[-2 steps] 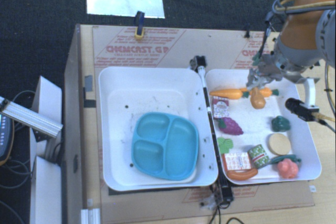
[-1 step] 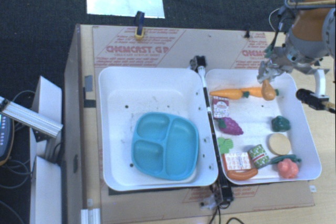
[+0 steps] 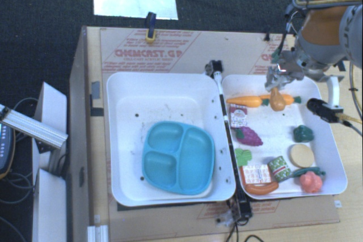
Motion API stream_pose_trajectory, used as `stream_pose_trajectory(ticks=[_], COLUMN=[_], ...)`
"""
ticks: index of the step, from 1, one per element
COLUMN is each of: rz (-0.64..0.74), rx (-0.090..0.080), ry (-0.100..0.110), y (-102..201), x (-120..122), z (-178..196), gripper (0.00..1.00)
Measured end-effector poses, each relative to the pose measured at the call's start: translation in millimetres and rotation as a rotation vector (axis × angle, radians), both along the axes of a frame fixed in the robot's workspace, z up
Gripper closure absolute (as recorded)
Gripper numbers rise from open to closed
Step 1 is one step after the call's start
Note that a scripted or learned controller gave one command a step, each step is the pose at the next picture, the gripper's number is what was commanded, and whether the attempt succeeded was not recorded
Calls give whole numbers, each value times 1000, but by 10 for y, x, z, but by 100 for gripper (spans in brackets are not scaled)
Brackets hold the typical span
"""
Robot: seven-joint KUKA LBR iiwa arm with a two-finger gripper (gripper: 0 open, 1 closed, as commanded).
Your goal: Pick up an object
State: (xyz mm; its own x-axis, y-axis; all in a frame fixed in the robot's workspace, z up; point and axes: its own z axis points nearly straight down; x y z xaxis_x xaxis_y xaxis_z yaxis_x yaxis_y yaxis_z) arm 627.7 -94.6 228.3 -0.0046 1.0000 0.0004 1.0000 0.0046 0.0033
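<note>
My gripper [image 3: 275, 81] hangs over the far edge of the right bin [image 3: 334, 151], directly above a tan pear-shaped toy [image 3: 277, 101]. The toy's top reaches up to the gripper's tip, and I cannot make out whether it is gripped. An orange carrot [image 3: 247, 101] lies across the bin just behind the pear. Other toys lie in the same bin: a red-and-white carton [image 3: 239, 116], purple grapes [image 3: 248, 135], a dark green broccoli [image 3: 303, 133], a tan disc [image 3: 301, 155], a green can [image 3: 278, 167] and a pink lump [image 3: 310, 181].
The left bin [image 3: 130, 99] holds a blue divided plate [image 3: 178, 157]. A red-and-white box [image 3: 256, 173] and an orange sausage [image 3: 261, 189] lie at the right bin's near edge. A raised divider [image 3: 224, 122] separates the two bins.
</note>
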Motion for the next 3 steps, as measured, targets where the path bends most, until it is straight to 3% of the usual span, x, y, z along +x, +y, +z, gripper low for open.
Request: stream_pose_trajectory(ticks=[2,3], rz=[0,-2], rx=[1,1], ry=[3,3], y=[974,965], x=[-545,-623], z=[206,234], gripper=[100,100])
